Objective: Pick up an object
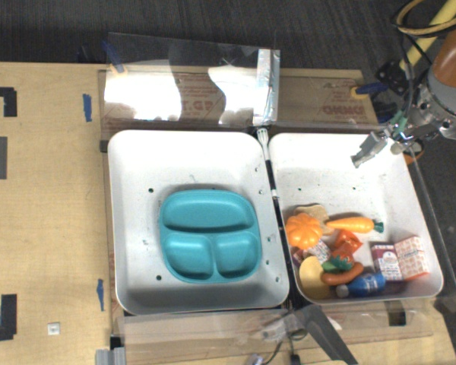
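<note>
Camera view shows you the gripper (372, 149) over the right bin's (319, 162) far right corner, well apart from the toys; you cannot tell how it is set. Your pumpkin (304, 230), carrot (352, 223) and box (400, 258) crowd the bin's near end, and a teal tray (210, 234) lies in the left bin (137, 166).

The arm (448, 74) is seen at the right edge of the view, by the far right corner of the right bin (319, 158). Its orange band is set at the top, with the grey wrist below it. The gripper (368, 152) is held out to the left, raised over the bin's far right corner. Nothing is seen between its tips.
</note>
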{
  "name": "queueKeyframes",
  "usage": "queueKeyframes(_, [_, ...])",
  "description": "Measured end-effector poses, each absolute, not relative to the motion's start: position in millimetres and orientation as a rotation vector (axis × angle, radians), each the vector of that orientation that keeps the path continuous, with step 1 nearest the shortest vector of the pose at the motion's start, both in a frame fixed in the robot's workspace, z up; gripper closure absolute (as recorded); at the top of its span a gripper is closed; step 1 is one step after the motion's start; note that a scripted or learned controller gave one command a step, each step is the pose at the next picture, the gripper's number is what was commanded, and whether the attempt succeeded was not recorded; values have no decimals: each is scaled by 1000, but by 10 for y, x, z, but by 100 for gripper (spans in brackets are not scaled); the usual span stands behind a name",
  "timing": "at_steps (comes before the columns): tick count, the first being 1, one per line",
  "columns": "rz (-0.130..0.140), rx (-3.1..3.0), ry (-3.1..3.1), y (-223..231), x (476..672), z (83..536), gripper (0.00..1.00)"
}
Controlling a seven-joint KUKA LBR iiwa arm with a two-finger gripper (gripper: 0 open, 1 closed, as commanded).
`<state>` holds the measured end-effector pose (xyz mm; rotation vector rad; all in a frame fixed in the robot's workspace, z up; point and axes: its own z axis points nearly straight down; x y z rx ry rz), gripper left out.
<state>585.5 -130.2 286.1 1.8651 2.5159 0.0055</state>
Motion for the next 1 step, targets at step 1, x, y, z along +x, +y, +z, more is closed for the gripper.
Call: queueKeyframes(1, [2, 1749, 2600, -1597, 6072, 3187, 0])
